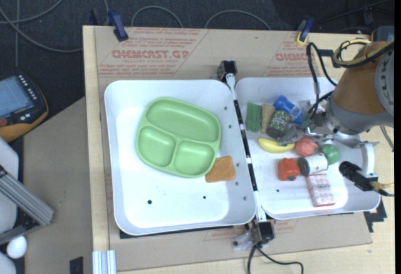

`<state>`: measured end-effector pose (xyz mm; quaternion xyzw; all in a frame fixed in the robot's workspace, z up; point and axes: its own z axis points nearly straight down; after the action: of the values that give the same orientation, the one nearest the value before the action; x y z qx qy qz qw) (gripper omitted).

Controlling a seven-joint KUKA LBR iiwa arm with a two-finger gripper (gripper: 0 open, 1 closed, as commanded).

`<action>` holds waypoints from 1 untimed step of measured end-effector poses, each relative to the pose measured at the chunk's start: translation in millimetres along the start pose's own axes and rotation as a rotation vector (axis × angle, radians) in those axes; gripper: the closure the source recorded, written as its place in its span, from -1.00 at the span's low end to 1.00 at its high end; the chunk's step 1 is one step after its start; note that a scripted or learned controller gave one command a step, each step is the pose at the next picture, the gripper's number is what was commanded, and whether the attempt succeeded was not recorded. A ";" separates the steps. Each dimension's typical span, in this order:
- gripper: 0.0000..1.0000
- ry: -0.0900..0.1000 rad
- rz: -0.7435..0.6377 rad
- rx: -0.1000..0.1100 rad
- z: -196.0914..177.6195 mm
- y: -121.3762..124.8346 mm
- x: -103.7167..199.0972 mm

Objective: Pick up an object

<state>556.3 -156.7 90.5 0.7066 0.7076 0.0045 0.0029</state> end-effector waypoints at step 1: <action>-1.00 -0.008 0.004 -0.007 -0.4 -9.9 4.3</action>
<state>546.3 -152.5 90.8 0.7080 0.7062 0.0042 0.0080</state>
